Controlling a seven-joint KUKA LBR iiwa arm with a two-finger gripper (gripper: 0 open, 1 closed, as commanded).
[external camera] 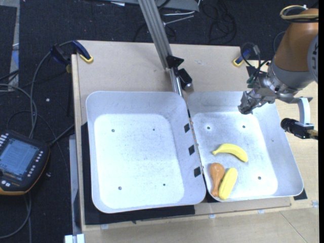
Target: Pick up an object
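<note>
A yellow banana (231, 151) lies in the right bin (268, 135), near its middle. Closer to the front edge a yellow corn-like piece (228, 183) rests beside an orange-brown drumstick-shaped piece (216, 175), the two touching. My gripper (246, 107) hangs over the back right part of that bin, well behind the banana and apart from all three objects. Nothing shows between its fingertips from this angle.
The left bin (101, 110) sits beside the right one, with a slanted metal pole (159, 34) and clamp at their shared back edge. Blue-and-yellow clamps (81, 52) grip the bench corners. A teach pendant (17, 161) lies at left.
</note>
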